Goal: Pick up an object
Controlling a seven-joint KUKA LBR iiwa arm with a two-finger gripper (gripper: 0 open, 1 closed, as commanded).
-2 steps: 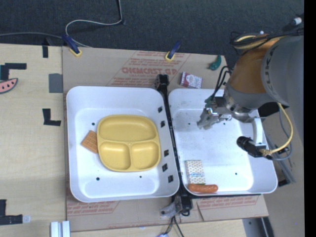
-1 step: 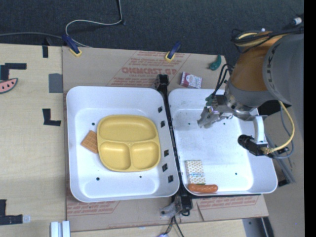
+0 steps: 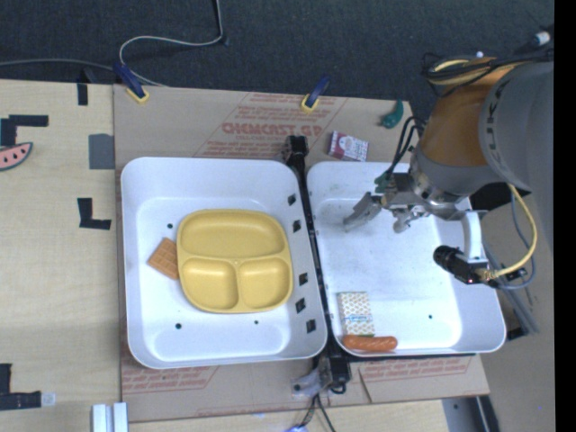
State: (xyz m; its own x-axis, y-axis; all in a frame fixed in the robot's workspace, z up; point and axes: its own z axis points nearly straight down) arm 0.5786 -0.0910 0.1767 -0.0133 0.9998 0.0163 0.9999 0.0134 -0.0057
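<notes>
My gripper (image 3: pixel 380 215) hangs over the upper middle of the right bin (image 3: pixel 450 331), fingers spread open with nothing between them. One finger (image 3: pixel 360 212) points left, the other (image 3: pixel 401 220) sits to its right. A small patterned packet (image 3: pixel 356 312) lies near the right bin's front left corner, with an orange-red sausage-shaped item (image 3: pixel 370 342) just in front of it. Both lie well below the gripper. In the left bin (image 3: pixel 148 331) a yellow divided plate (image 3: pixel 236 259) rests, and a brown cracker-like piece (image 3: pixel 164 259) pokes out from under its left edge.
A black divider with clips (image 3: pixel 303 241) runs between the bins. A small red-and-white packet (image 3: pixel 346 146) lies on the cardboard behind the right bin. Yellow clamps (image 3: pixel 314 94) and cables sit at the back. A black cable connector (image 3: pixel 457 265) hangs beside the arm.
</notes>
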